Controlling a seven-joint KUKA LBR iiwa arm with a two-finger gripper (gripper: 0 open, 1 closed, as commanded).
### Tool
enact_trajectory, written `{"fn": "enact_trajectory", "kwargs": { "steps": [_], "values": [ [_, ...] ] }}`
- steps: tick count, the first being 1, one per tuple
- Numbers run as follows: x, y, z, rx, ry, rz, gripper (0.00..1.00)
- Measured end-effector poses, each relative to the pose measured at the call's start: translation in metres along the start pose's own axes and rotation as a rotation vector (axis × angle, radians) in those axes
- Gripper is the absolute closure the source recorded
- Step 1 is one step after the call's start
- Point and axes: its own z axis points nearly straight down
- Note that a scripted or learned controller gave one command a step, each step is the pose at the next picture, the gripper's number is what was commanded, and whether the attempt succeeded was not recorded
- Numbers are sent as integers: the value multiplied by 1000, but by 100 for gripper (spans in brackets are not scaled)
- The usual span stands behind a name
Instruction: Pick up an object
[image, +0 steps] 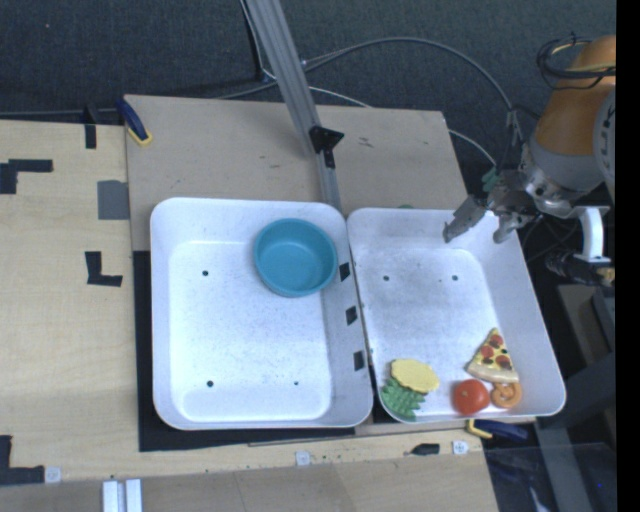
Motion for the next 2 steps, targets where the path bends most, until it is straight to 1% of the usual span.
{"fn": "enact_trajectory", "kwargs": {
  "steps": [1,2],
  "values": [
    [8,-7,58,0,0,0,0],
    [9,-10,101,-1,0,0,0]
  ]
}}
